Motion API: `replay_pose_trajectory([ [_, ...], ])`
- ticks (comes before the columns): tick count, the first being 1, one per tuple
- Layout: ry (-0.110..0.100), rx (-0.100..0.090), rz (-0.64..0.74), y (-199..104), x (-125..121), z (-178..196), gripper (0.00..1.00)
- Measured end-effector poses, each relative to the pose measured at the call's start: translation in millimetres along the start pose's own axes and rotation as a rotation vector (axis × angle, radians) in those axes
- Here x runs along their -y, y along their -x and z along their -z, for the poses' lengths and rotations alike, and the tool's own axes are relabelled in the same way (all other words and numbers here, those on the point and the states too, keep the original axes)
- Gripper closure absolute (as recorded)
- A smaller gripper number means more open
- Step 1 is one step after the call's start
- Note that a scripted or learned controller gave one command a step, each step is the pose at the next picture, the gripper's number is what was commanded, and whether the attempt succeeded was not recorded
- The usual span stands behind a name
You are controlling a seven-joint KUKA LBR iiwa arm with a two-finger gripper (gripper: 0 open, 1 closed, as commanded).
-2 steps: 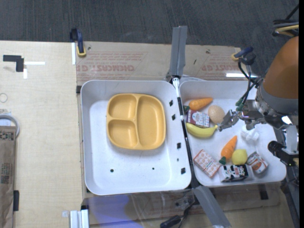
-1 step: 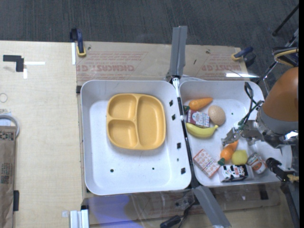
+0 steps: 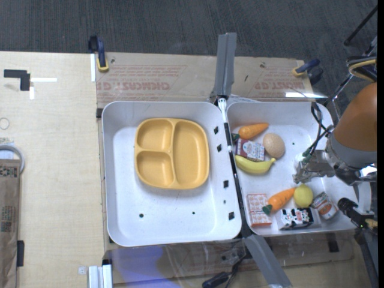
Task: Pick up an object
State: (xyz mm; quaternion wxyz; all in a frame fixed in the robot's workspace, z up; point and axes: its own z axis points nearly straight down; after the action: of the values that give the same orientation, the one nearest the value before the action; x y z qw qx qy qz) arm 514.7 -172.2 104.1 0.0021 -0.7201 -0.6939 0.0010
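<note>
Gripper (image 3: 305, 171) above lemon (image 3: 303, 195), jaws' state unclear, carrot (image 3: 280, 199), banana (image 3: 254, 164), egg (image 3: 273, 144) crowding nearby

In the right bin (image 3: 282, 114) you have a carrot (image 3: 252, 130) at the top, an egg (image 3: 274, 145) just beside it, a banana (image 3: 254, 164) lying below a small carton (image 3: 250, 150), a second carrot (image 3: 280, 199) touching a lemon (image 3: 303, 195), and flat packets (image 3: 258, 210) along the bin's near edge
</note>
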Motion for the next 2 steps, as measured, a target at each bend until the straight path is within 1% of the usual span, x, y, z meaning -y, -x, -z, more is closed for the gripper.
replay_pose_trajectory([
  [1,0.002,0.002,-0.089,-98.1,-62.3,93.8,1.0],
  [2,0.002,0.002,-0.089,-97.8,-62.2,93.8,0.0],
])
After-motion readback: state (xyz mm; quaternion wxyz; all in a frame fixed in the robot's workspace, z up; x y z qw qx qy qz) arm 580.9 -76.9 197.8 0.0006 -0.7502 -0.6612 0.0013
